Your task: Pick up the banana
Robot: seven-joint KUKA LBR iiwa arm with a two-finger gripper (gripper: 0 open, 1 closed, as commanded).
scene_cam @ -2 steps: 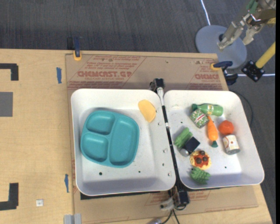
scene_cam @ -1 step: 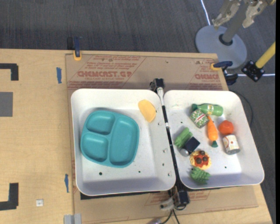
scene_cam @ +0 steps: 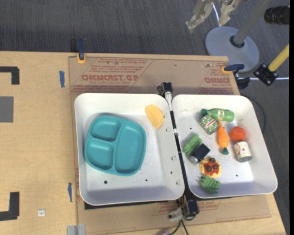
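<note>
Banana (scene_cam: 155, 115) in left bin (scene_cam: 92, 183), long axis slanting upper-left to lower-right

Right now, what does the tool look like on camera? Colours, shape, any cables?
The tool is pale beige to off-white with two slim, jointed-looking fingers built from thin links, seen against dark carpet. No cables or markings can be made out at this size. The frame's top edge cuts off the parts above the fingers.

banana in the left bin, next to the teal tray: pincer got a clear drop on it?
Probably yes. The banana lies alone on bare bin floor, apart from the teal tray, nothing over it. It sits close to the left bin's right wall, which may crowd one finger. The pincer hangs far off.
</note>
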